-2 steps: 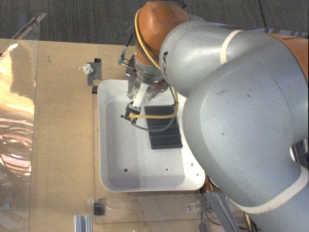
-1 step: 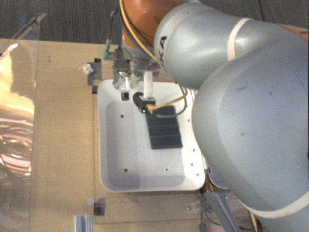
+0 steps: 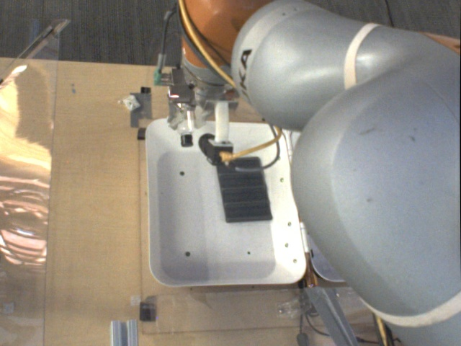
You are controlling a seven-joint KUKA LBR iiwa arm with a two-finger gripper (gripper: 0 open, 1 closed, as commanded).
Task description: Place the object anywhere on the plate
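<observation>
A black ribbed rectangular block (image 3: 245,191) lies flat in the left white bin (image 3: 180,258), right of the bin's middle and slightly turned. My gripper (image 3: 204,131) hangs over the bin's far edge, just above and left of the block's far end. Its two pale fingers (image 3: 222,125) stand apart with nothing between them. My large grey arm covers the right bin, where a curved pale rim (image 3: 325,271) peeks out beneath it; I cannot tell what that rim belongs to.
A small black fixture (image 3: 142,111) stands on the wooden bench beside the bin's far left corner. Another small dark piece (image 3: 147,311) sits near the front edge. The left part of the bin floor is bare white.
</observation>
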